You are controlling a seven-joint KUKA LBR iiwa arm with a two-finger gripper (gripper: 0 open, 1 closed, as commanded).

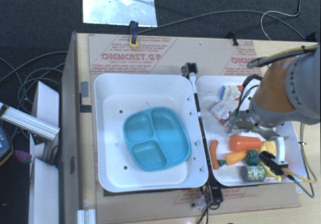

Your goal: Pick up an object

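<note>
claw point(235, 126) hangs low at mid-right of the frame, over the right bin point(213, 83), likely lining up a pick; i cannot tell its grip state. orange carrot point(245, 142) lies just below it, among clutter.

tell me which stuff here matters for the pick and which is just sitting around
Belongs to the job:
- gripper, low in the right bin
- pickable items there: orange carrot-like toy, small orange toy, red sausage-like toy, green can, small printed packet

Just lying about:
- left bin
- blue divided plate
- cardboard sheet
</note>
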